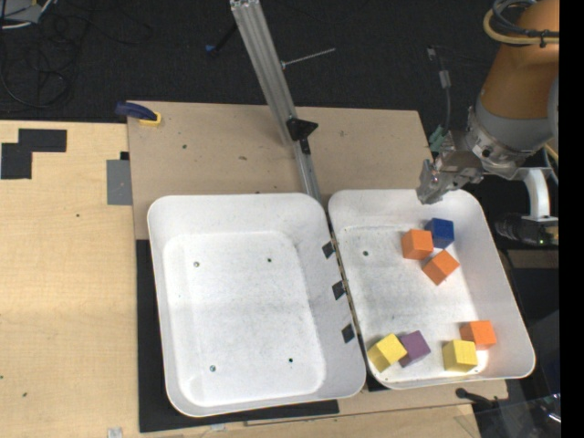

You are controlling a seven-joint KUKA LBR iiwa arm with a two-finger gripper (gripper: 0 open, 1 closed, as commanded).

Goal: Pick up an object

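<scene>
Seven small blocks in the right bin (493, 272), all roughly cubic, so no long axis to tell. Blue cube (442, 231) near the far right, touching an orange cube (418, 243) on its left; a second orange cube (441, 266) just below, turned corner-on. Along the near edge: yellow cube (388, 349) against a purple cube (415, 346), then another yellow cube (459, 355) beside a third orange cube (479, 334). No labels or writing readable on any of them. Tool (434, 182) hanging over the bin's far rim, just above and slightly left of the blue cube, apart from it; fingers too dark and small to judge, open or closed cannot be told. Nothing seen in its grip. Left bin (173, 245) alongside on the bench (210, 153).
</scene>
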